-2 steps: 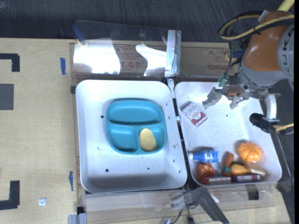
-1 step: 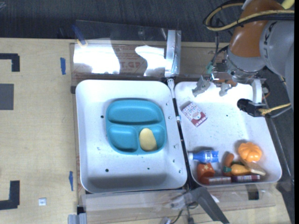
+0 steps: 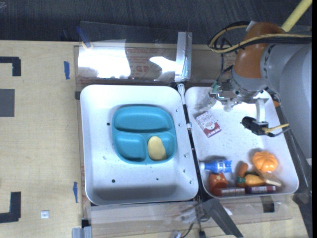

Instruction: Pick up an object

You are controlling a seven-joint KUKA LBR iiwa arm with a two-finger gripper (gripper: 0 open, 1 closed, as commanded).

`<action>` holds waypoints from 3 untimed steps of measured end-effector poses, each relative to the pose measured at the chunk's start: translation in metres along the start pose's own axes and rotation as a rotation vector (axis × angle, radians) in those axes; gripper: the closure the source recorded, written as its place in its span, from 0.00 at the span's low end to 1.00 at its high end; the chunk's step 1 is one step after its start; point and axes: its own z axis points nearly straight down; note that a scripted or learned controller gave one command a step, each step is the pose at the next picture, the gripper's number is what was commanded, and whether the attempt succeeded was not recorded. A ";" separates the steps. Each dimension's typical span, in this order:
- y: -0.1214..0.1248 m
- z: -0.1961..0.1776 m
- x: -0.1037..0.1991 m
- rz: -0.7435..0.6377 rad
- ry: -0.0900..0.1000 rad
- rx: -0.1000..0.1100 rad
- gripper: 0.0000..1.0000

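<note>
Nothing is held; the gripper point(image 3: 233, 100) hangs at twelve o'clock in the right bin point(image 3: 292, 180), finger state undeterminable. Descent onto the packet point(image 3: 208, 124) is judged next.

bright overhead light; harsh glare on clear panel point(image 3: 126, 63); slightly soft focus

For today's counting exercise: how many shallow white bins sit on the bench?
2. The left bin holds a blue divided tray with a yellow item. The right bin sits beside it, holding small objects clustered along its near edge.
</note>
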 end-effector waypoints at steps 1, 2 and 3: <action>-0.054 0.001 0.011 -0.091 0.001 0.004 0.00; -0.052 -0.012 0.010 -0.089 -0.001 -0.004 1.00; -0.052 -0.011 0.010 -0.089 -0.001 -0.003 0.00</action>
